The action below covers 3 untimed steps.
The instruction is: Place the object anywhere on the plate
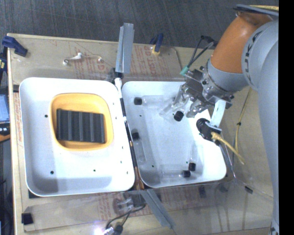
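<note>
Dark ridged block (81, 125) sits on yellow plate (80, 102), centre of left bin (34, 170). Gripper (179, 106) hovers well right of plate, over right bin (161, 155); can't tell finger state or any hold.

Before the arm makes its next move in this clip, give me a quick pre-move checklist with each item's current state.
1. Plate lies in the left bin: ok.
2. Plate surface free: not ok, a dark ridged block covers its middle.
3. Gripper located: ok, over the right bin, upper part.
4. Object between the fingers: cannot tell.
5. Gripper over the plate: not ok, it is in the other bin.
</note>
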Each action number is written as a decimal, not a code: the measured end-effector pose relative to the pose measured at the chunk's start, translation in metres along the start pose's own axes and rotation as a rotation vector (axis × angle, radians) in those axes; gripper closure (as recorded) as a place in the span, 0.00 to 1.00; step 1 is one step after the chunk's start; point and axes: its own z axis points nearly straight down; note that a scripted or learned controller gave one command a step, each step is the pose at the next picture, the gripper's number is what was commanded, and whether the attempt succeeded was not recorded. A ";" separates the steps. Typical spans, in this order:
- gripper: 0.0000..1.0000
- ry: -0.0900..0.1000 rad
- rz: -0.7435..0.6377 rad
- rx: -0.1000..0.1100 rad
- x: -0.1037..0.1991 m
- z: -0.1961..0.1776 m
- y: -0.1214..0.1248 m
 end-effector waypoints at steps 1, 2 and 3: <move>1.00 -0.001 -0.176 -0.001 0.091 0.036 0.010; 1.00 -0.002 -0.320 0.002 0.123 0.083 -0.008; 0.00 -0.002 -0.320 0.001 0.123 0.083 -0.008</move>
